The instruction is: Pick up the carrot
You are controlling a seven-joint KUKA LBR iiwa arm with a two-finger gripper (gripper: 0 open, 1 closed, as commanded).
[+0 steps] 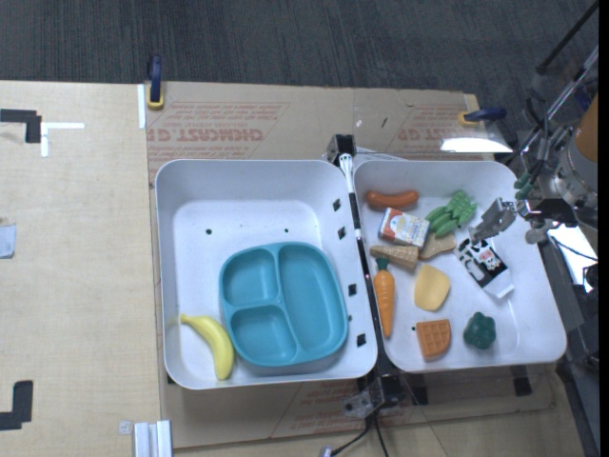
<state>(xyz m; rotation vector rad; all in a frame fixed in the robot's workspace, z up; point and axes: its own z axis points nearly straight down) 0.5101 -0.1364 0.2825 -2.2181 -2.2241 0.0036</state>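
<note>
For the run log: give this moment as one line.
carrot: right bin, by left wall, untouched | gripper: above bin's right side | grasp: none

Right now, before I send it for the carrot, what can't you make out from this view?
- Gripper: small and blurred above the right bin; finger state unreadable.
- Arm: cut off by the right edge.
- Carrot: lies along the bin's left wall; contact with the wall unclear.
- Black-and-white carton: print too small to read.

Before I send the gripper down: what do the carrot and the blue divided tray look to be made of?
The carrot looks like moulded plastic toy food: uniform orange body, flat green top, smooth matte skin. The blue divided tray also looks like plastic, probably rigid: one even teal colour, rounded moulded compartment walls, a soft sheen. Neither can be confirmed from looks alone.
</note>
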